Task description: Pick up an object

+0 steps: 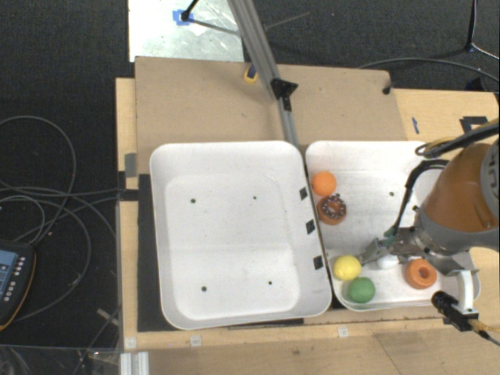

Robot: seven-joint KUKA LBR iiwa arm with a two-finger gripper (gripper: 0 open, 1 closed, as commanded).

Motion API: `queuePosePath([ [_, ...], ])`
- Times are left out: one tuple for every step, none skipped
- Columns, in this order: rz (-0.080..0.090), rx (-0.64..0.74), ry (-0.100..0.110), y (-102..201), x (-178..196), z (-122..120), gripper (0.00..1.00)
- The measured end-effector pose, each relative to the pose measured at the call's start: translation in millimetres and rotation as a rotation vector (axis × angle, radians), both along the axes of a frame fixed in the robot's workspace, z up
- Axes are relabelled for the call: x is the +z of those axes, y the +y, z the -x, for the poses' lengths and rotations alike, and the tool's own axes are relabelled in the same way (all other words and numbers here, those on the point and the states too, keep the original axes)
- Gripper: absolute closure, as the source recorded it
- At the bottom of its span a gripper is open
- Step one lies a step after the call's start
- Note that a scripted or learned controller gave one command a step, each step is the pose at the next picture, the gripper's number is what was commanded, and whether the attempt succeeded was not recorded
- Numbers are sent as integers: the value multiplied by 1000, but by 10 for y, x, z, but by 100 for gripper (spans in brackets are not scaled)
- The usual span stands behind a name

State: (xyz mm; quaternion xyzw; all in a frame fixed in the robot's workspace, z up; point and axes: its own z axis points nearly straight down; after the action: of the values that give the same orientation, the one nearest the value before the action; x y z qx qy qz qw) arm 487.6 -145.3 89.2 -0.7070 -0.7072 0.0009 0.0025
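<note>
Several small objects lie in the right bin [367, 162]. An orange ball [323, 183] and a brown sprinkled donut [333, 208] rest by its left wall. A yellow ball [347, 269] and a green ball [361, 290] sit at the front left corner. An orange ring [422, 273] lies further right, partly under the arm. My gripper [378, 251] hangs low over the bin's front part, just right of the yellow ball, with something small and white [387, 262] beside its tip.
The left bin [234, 233] stands beside the right one, with black clips along the shared wall. A slanted grey pole [262, 45] crosses the back of the bench. The arm's orange band [461, 198] covers the right bin's right side.
</note>
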Motion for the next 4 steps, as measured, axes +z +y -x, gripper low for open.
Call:
queuePosePath([
  [2,0,-7,-9,133,-20,100],
  [4,6,-11,60,623,-103,100],
  [4,6,-12,105,1119,-209,100],
  [4,5,-11,49,1584,-281,100],
])
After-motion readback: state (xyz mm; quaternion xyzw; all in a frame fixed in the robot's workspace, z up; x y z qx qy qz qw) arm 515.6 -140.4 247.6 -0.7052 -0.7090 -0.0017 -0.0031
